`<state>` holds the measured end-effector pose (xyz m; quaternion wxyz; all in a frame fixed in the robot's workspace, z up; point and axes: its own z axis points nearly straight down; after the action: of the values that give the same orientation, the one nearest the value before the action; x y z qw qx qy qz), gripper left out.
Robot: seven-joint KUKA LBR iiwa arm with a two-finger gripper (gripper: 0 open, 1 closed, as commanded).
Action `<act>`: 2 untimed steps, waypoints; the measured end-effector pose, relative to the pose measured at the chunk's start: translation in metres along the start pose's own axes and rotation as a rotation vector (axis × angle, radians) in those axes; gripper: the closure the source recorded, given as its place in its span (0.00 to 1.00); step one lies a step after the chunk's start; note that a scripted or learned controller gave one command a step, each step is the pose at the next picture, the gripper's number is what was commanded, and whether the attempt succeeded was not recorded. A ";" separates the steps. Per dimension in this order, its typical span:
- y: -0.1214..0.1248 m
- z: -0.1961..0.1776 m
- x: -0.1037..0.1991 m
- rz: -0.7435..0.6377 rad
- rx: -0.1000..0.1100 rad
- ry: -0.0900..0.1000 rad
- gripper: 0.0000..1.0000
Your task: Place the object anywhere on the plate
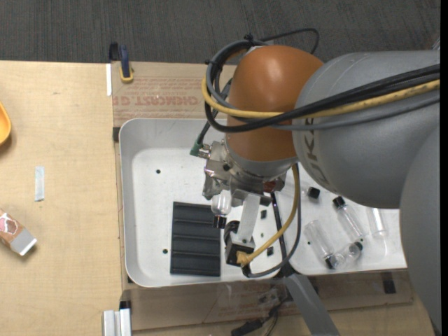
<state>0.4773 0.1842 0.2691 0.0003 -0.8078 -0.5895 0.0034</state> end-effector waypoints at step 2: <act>-0.011 0.159 0.034 -0.026 0.001 0.000 0.00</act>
<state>0.4765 0.2193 0.1104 0.0006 -0.8000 -0.6000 0.0035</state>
